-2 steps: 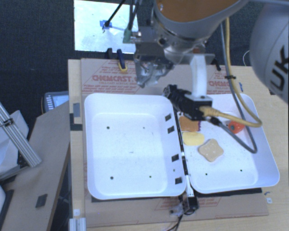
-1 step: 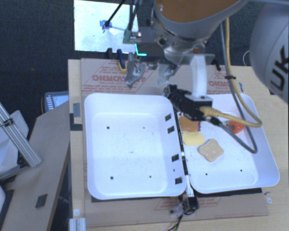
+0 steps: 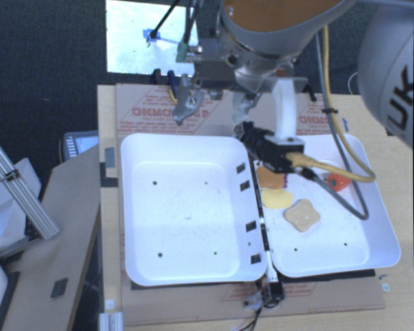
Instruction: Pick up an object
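White bins (image 3: pixel 187 213), two, right one holding four small items, pincer (image 3: pixel 213 110) spread wide, gripping nothing.

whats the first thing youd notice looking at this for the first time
The big grey arm with its orange band fills the top, reaching down over the back edge of the bins. Next come the few small things in the right bin: a tan toast-like piece, a pale yellow piece and something orange-red under the yellow cable.

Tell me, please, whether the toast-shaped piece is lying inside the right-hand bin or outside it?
Inside. The toast-shaped piece lies flat on the floor of the right-hand bin, beside a yellow piece, within the bin's white rim.
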You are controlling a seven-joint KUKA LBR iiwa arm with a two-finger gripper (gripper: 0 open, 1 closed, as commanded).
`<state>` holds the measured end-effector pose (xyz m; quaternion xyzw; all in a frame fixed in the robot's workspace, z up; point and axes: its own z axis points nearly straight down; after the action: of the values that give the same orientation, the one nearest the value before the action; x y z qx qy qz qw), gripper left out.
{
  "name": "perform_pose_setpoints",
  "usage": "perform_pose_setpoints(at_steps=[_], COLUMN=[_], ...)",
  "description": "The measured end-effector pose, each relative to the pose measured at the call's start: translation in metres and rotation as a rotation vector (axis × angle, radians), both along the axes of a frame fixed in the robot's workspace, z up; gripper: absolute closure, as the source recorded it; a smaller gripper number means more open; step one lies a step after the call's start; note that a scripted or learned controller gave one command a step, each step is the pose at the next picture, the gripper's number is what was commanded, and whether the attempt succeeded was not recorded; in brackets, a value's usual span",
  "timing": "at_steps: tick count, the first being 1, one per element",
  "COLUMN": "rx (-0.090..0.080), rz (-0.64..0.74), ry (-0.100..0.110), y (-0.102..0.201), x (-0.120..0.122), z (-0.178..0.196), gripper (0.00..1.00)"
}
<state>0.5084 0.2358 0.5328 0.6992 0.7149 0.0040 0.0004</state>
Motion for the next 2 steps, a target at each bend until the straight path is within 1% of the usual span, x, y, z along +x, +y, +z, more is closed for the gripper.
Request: perform_pose_setpoints(at_steps=[2], rx=[0.0], rz=[0.0], ry=[0.0], y=[0.0], x=[0.0], z=[0.0], gripper=[0.0])
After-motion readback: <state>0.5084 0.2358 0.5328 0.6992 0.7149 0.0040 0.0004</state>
